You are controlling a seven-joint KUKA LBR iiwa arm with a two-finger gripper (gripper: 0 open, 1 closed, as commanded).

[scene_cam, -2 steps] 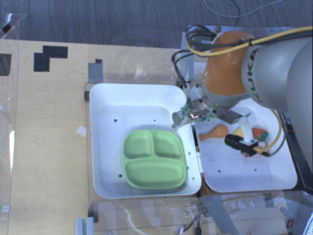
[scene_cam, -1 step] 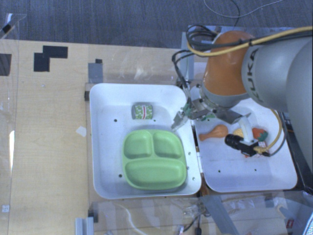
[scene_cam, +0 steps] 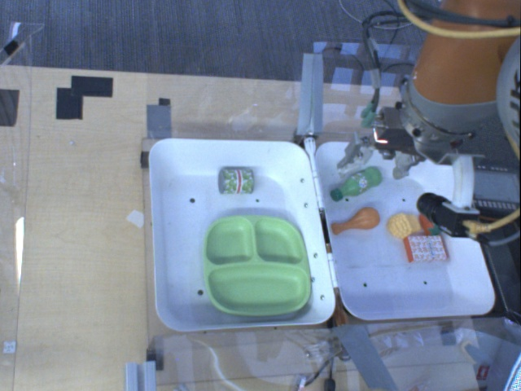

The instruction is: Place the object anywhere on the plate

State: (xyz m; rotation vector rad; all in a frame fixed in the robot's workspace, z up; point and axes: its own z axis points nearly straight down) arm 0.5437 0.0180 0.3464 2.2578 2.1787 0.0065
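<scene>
Jaws [scene_cam: 379, 158] spread wide over green bottle [scene_cam: 356, 183], right of frame, not gripping; green plate [scene_cam: 257, 265] lower centre.

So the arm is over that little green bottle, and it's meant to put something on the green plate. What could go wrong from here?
The gripper hangs just above the green bottle, which lies on its side, so it might roll or slip away. The drumstick and corn lie close by and could get knocked. The plate sits in the other bin, past the raised rims between them, so a weak hold might drop the bottle short.
</scene>
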